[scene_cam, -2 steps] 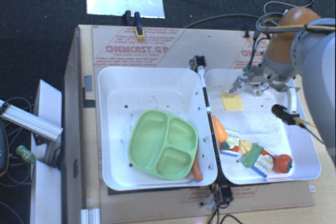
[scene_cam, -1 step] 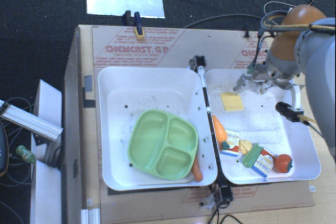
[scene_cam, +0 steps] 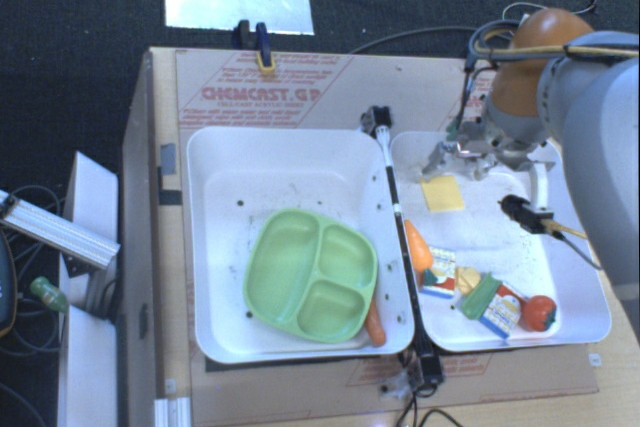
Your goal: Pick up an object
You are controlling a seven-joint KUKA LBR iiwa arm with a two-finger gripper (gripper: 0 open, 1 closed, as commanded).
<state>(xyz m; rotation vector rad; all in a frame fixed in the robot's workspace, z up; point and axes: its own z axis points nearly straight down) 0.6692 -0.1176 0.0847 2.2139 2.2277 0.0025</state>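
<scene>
Two-finger gripper [scene_cam: 462, 155] on grey arm hovers over far end of right white bin [scene_cam: 580, 315]. Fingers seem spread, nothing between them. Flat yellow square piece [scene_cam: 443, 194] lies just beside, slightly toward near-left. Orange carrot-shaped toy [scene_cam: 418, 246] further along same direction.

camera: fixed overhead | slanted down | covers both bins [scene_cam: 200, 215]

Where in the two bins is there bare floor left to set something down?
Left bin: bare along the far wall and left side, around the green tray. Right bin: a bare strip between the yellow card and the near clutter. Crowded: the near end, with the red ball and small boxes.
</scene>
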